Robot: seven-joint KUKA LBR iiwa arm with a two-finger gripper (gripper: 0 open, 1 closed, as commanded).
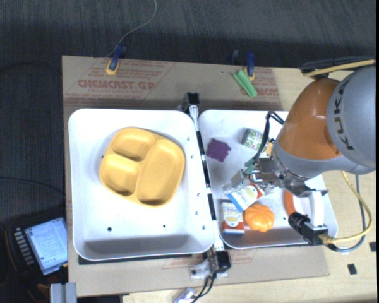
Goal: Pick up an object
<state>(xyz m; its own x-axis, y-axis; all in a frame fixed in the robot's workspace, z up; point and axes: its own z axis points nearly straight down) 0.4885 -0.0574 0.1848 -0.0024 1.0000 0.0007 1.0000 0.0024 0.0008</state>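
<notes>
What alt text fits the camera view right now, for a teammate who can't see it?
The arm's tool hangs over the right bin, above a white carton beside an orange pumpkin toy, with a purple piece nearby. The left bin holds a yellow divided tray.

Brown cardboard sheet point(145, 84) (red lettering), blue clips point(116, 59), green marker point(245, 83), black tablet point(43, 245) at lower left
</notes>
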